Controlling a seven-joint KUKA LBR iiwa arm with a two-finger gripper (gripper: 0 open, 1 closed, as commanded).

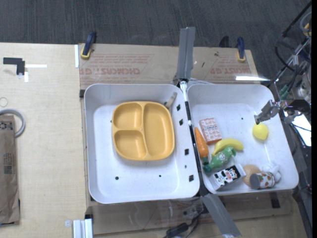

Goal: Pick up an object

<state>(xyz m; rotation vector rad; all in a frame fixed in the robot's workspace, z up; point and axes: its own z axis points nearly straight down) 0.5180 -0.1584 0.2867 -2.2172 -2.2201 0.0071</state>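
Arm body at the right edge: mostly dark structure, partly cut off by the frame. Black cables run in thin loops and strands down the right side, crossing one another. A small pale, whitish block sits among them, with a light patch above it near the top right corner. The hand is grey metal, narrow and tapering to a point at its left end, with a dull sheen. Behind it a short dark link joins the cable cluster. Screws and markings too small to tell.
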